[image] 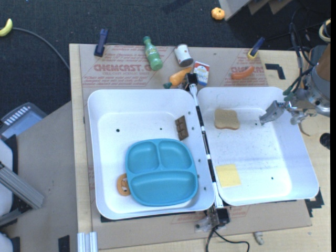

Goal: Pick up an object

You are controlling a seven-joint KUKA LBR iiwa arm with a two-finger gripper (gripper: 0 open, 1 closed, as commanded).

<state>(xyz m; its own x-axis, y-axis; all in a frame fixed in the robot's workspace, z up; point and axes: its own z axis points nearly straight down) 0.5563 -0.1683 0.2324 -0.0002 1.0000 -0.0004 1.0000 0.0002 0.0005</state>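
Right bin [294, 156]: slice of toast [227, 118] near the back left corner; yellow square, apparently a cheese slice [228, 175], toward the front left. Gripper [286, 111] above the bin's back right area, well apart from both items; nothing between its fingers; whether the jaws stand wide or narrow cannot be told.

Left bin [105, 140]: blue divided plate [160, 171] at the front; pretzel [123, 185] touching the plate's left edge; brown chocolate bar [181, 127] near the right wall.

Bench behind the bins: green bottle [153, 54], small can [183, 55], carrot [178, 77], small carton [201, 73], sausage [242, 73], two blue clamps [101, 42].
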